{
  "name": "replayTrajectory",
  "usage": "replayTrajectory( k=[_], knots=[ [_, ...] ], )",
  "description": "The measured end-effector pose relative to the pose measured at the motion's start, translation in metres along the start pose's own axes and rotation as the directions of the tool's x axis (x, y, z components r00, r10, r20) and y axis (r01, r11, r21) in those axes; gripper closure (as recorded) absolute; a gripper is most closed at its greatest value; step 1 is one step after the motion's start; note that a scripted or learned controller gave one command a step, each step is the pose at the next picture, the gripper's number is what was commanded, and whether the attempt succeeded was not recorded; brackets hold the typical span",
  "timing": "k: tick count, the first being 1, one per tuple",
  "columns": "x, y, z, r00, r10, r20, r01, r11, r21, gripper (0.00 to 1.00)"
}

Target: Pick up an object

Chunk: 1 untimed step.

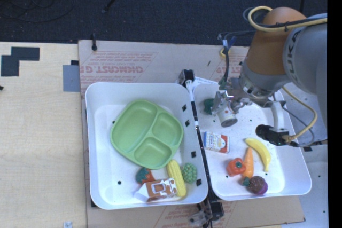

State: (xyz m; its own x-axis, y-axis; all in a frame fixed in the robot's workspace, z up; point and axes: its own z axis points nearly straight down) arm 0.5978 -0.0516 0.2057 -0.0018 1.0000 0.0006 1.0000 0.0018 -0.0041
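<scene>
Cardboard [139,64] under two white bins [101,168]

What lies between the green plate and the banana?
In the camera view, between the green plate and the banana lie the rims where the two bins meet, then the small red and white carton on the right bin's floor.

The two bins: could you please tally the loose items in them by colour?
Green: 4, the plate, a bumpy toy, two small dark pieces
Yellow: 2, corn, banana
Orange/red: 2
Purple: 1
White cartons: 2
Total: 11
</scene>
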Motion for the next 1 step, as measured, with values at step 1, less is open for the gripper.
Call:
replayTrajectory(
  k=[1],
  knots=[
    [0.0323,-0.0343,-0.0292,1.0,0.0,0.0,0.0,1.0,0.002,1.0]
  ],
)
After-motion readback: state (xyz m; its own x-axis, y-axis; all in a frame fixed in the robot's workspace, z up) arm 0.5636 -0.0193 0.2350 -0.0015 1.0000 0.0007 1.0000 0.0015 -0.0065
